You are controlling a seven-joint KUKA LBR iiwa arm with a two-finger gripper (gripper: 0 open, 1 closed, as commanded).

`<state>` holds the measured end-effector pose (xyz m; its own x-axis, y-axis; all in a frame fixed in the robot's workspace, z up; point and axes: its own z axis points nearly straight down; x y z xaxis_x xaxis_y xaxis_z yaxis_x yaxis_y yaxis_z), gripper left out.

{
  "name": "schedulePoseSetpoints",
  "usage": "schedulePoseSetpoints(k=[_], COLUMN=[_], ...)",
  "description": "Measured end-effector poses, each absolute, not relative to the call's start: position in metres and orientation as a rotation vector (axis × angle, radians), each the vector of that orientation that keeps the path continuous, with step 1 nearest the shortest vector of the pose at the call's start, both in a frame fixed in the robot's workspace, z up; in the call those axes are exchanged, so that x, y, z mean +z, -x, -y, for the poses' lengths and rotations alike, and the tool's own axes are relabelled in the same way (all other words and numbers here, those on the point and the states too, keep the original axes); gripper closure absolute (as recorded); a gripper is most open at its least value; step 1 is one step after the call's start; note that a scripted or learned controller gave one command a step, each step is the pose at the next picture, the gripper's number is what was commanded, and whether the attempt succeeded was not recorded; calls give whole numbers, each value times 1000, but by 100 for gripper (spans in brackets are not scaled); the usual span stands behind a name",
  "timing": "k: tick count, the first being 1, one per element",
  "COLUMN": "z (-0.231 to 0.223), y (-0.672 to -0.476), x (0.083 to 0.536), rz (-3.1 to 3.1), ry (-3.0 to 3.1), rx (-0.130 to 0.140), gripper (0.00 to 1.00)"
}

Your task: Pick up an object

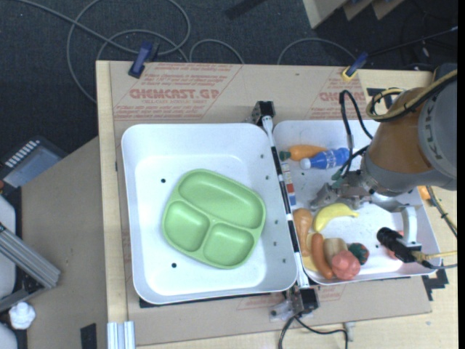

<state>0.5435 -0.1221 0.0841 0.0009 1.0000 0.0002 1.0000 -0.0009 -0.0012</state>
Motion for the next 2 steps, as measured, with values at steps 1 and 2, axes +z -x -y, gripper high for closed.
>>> schedulePoseSetpoints(k=[1, 2], z=[122, 122], y=[-544, -544], x=[94, 94], rz=[2220, 2220], ry=[2224, 2224], rx=[-1, -1], gripper=[100, 0])
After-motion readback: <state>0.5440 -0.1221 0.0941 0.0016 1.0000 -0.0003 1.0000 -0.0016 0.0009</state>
